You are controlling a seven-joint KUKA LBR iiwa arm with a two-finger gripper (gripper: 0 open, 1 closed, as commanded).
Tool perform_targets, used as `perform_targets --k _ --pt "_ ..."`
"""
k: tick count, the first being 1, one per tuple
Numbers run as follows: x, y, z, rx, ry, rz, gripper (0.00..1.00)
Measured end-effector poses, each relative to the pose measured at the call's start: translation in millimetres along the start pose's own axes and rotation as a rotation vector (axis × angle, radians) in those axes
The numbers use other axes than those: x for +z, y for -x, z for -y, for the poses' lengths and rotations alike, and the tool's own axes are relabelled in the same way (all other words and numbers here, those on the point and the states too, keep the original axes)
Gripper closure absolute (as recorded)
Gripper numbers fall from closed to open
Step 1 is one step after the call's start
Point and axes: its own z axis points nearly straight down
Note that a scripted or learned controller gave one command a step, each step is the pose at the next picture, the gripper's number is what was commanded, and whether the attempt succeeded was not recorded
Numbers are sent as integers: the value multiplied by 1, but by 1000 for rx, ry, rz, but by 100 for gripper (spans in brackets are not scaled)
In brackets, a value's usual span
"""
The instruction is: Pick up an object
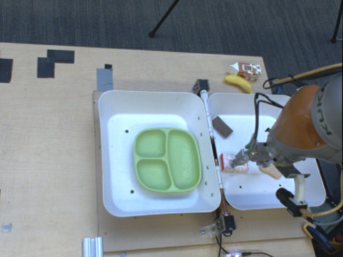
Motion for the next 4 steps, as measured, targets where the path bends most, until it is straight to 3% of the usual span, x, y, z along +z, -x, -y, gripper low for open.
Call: perform_targets --k 1,2,3,4 --pt "-10 -1 -2 -2 3 -1 100" --pt "-10 -1 -2 -2 3 -1 0" --pt "25 -2 8 1 -25 -10 0" --pt "14 -4 6 -3 -19 -11 100"
